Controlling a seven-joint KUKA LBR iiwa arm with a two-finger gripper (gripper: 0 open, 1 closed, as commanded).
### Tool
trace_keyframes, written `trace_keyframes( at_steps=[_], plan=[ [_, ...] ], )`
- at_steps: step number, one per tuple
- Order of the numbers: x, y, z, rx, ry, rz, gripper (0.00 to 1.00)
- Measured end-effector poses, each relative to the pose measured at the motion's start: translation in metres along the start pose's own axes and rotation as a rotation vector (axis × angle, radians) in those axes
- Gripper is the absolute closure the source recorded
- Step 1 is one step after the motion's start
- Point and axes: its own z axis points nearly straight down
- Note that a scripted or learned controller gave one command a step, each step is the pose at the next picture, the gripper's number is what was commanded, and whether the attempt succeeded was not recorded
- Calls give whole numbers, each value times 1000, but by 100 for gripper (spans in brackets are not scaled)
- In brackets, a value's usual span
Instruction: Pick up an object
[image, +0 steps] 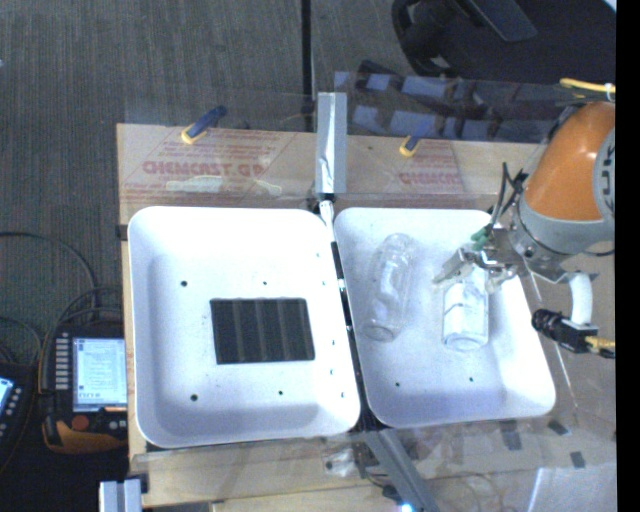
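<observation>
Two clear plastic bottles lie in the right bin (520, 390): one (388, 285) left of centre, the other (465, 312) right of centre. A black ridged rectangular pad (262, 329) lies flat in the middle of the left bin (160, 250). My gripper (470, 272) hangs over the upper end of the right-hand bottle, below the orange wrist band (570, 180). Its fingers are spread apart, one pointing left (447, 271), and the gripper is open. Nothing is held between them.
The two bins meet at a raised rim (340, 300) in the middle. A black cable connector (560, 328) sticks out over the right bin's right edge. Clamps and taped cardboard lie behind the bins.
</observation>
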Motion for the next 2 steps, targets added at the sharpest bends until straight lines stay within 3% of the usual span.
trace_keyframes(
  at_steps=[1, 2],
  plan=[
    [-29, 10, 74, -3, 0, -55, 0],
    [-50, -21, 91, -27, 1, -81, 0]
  ],
)
